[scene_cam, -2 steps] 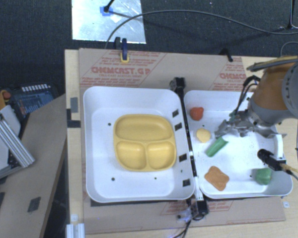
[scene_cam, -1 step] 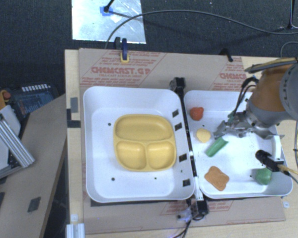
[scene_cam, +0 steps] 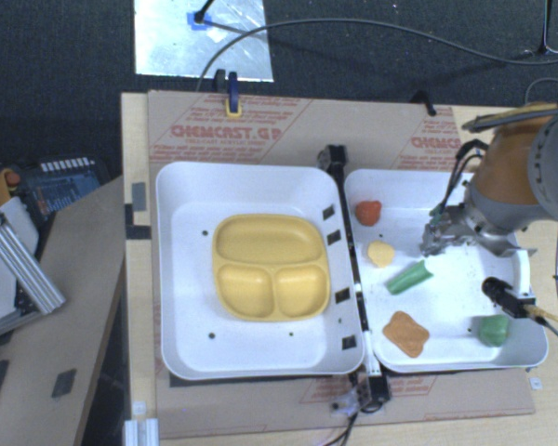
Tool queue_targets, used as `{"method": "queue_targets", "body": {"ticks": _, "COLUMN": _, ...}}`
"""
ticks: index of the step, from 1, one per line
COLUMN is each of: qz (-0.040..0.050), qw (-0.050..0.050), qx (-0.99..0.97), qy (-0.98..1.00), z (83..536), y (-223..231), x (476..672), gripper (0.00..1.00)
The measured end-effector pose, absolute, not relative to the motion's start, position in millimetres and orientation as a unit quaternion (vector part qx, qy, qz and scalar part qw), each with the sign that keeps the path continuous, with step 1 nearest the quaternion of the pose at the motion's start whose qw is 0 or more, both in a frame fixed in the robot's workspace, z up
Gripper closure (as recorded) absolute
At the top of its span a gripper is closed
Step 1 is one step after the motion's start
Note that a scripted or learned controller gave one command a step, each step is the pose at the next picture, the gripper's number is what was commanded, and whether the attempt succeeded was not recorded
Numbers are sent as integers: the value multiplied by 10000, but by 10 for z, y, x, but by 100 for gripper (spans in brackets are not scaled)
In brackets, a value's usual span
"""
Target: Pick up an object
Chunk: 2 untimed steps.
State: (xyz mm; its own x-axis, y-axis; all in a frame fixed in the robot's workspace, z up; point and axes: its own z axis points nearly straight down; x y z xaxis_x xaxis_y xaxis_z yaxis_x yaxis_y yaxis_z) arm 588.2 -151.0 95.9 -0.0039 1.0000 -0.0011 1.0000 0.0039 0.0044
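Note:
The right bin (scene_cam: 446, 186) holds several small items: a red-orange piece (scene_cam: 367, 213) at its far left, a pale yellow round piece (scene_cam: 380, 254), a green cylinder (scene_cam: 408, 278) lying at a slant, a flat orange piece (scene_cam: 405, 334) near the front, and a green cup-like piece (scene_cam: 492, 329) at the front right. My gripper (scene_cam: 436, 235) hangs low over the middle of this bin, just up and right of the green cylinder and right of the yellow piece. I see nothing held in it.
The left bin (scene_cam: 181, 249) carries a yellow divided plate (scene_cam: 270, 266). A black divider with clips (scene_cam: 346, 249) runs between the bins. The arm's grey body and orange band (scene_cam: 511, 170) overhang the right bin's far right side. Cables trail along the right edge.

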Motion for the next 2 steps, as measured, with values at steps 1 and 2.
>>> {"method": "queue_targets", "body": {"ticks": 1, "qz": 11, "qw": 18, "qx": 7059, "qy": 7083, "z": 1392, "y": -1528, "x": 5868, "gripper": 100}}
{"method": "queue_targets", "body": {"ticks": 2, "qz": 19, "qw": 29, "qx": 7050, "qy": 7091, "z": 1956, "y": -1426, "x": 5886, "gripper": 100}}
